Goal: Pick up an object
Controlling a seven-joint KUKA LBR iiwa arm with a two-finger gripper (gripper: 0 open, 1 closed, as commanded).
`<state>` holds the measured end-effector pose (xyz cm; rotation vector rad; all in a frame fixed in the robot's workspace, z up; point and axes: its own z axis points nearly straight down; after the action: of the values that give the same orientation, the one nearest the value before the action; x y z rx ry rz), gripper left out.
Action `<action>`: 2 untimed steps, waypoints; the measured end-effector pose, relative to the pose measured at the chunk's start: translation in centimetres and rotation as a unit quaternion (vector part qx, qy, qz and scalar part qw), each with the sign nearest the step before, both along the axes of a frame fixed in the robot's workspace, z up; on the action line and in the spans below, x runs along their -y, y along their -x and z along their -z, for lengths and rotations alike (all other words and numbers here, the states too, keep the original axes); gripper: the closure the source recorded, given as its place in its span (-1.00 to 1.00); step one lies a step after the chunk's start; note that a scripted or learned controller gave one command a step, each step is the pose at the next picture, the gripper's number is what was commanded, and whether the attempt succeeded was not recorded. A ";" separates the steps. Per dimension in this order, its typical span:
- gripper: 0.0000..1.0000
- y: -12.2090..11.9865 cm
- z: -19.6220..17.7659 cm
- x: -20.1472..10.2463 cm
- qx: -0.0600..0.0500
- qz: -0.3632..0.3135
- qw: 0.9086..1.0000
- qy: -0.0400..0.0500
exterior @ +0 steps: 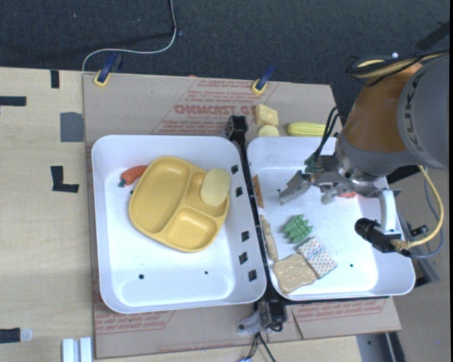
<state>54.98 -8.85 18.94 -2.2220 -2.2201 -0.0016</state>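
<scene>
cardboard (211, 100) covers a pale wooden bench (30, 202) beneath two shallow white bins set side by side. nearest the camera, in the right bin (362, 277), a slice of toast (293, 272) lies at the front edge, touching a speckled cracker (317, 257), with a green leafy toy (295, 228) just behind them. in the left bin (166, 285), a yellow divided plate (177, 206) sits tilted, a pale yellow round piece (215, 186) resting on its right rim and an orange carrot (132, 174) tucked at its left edge. farther back, the grey arm's gripper (311, 187) hangs over the right bin, its fingers spread apart and gripping nothing. beyond the bins, a corn cob (306, 129) and two pale yellow pieces (266, 121) lie on the cardboard.
</scene>
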 end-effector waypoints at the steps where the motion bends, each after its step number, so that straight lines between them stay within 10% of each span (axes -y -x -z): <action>1: -1.00 1.3 9.4 1.1 0.000 0.000 1.000 0.002; 2: -1.00 1.7 10.3 1.1 0.004 0.002 1.000 0.005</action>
<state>53.31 -9.95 8.68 -2.2341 -2.2243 0.0009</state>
